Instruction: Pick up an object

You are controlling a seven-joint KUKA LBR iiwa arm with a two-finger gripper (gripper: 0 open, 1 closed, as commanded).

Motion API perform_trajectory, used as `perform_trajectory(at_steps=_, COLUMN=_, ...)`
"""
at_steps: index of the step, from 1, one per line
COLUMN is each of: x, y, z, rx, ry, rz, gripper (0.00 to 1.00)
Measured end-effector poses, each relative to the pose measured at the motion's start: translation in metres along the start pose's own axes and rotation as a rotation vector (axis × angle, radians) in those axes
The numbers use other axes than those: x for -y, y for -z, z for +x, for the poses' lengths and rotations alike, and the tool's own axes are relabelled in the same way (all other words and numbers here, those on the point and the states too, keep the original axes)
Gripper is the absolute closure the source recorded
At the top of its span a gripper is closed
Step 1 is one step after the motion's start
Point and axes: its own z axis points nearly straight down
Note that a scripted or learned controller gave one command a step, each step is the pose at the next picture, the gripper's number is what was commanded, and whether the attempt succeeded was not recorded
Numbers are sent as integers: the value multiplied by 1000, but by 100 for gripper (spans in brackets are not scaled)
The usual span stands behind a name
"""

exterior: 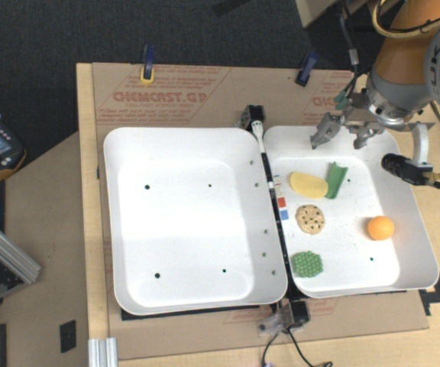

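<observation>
Two shallow white bins sit side by side on a cardboard sheet (205, 82) that covers the bench. Four small things lie in the right bin (403, 274), and the left bin (182, 220) shows only a few dark dots on its floor.

Nearest the camera, by the right bin's front edge and close to its left wall, lies a round green knobbly piece (307, 264). Just behind it, apart from it, is a round cookie (310, 219) with dark specks. An orange ball (380, 228) rests toward the bin's right edge, well apart from both.

Farther back, a yellow oval piece (308, 184) lies with its long axis roughly across the bin, running from left wall to right. Its right end touches a green strip (335, 180), which lies tilted, its long axis running from the front left to the back right, its far end pointing toward the bin's back edge.

Over the back edge of the right bin hangs the gripper (346, 136), with the orange band of the arm (415, 52) above it. Its fingers (323, 134) are spread apart with nothing between them, and they hang above and behind the green strip, apart from it.
</observation>
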Motion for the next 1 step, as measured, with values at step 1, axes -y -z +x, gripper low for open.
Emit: perform_trajectory(at_steps=1, x=123, y=-91, z=-85, rx=-1, ry=-13, rz=17, gripper=0)
